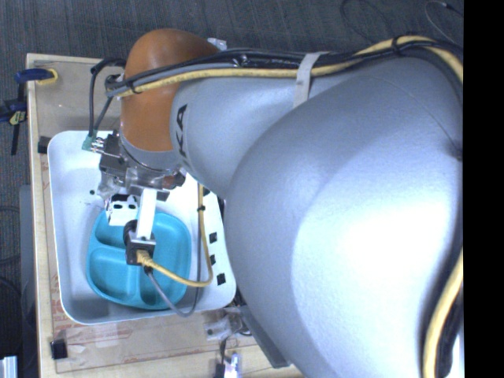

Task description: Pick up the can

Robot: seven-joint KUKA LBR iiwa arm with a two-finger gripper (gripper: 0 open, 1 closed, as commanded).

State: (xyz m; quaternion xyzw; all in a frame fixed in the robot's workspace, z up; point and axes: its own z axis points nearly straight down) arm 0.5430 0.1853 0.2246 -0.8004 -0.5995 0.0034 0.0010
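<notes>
Presently the arm [339, 211] is hanging over most of the bench [47, 77], with its wrist down in the left bin [69, 211]. A blue tray [114, 270] is lying in that bin, under the wrist. The can is hidden, and I cannot tell where it is sitting. Judging: centring on the can and clearing the tray's rim before closing is looking wisest. The pincer [118, 189] is pointing into the bin; its opening and hold, cannot tell.
</notes>
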